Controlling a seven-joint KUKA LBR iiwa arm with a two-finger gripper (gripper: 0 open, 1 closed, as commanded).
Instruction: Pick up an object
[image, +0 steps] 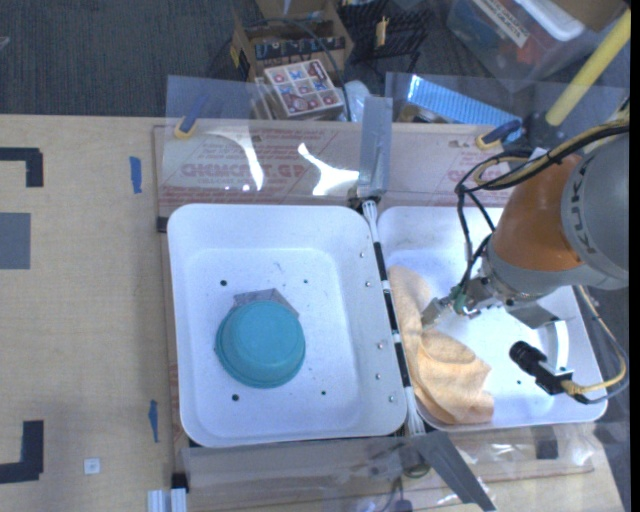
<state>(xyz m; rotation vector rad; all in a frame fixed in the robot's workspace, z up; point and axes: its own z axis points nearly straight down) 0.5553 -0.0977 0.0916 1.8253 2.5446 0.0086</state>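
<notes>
Lying crumpled against the left wall of the right bin (560, 405), the tan cloth (445, 365) was the nearest candidate, with the gripper (445, 305) low over its upper fold; whether the fingers were apart or together could not be told. A sound grasp probably called for pinching a raised fold, not flat fabric. The teal bowl (261, 345) sat inverted in the left bin (200, 240), well apart.
</notes>
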